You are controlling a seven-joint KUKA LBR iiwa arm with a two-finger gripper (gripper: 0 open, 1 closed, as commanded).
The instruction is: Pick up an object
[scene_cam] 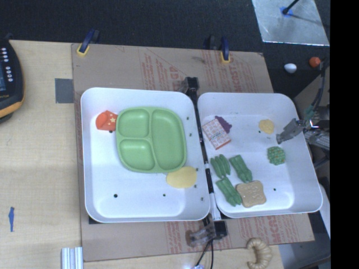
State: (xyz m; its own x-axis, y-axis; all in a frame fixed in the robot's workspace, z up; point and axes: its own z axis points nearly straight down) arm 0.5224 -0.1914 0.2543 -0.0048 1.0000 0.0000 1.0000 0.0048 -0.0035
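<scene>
Hand, grip perhaps unclear, hovers between yellow piece and broccoli.

A single fixed camera looks down at a slant from above the tabletop, far enough back to take in both shallow white plastic bins side by side, with dark floor beyond the tabletop's far edge.

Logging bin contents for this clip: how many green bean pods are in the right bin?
3. One green pod lies left, one beside it to the right, one below, by the toast.
</scene>
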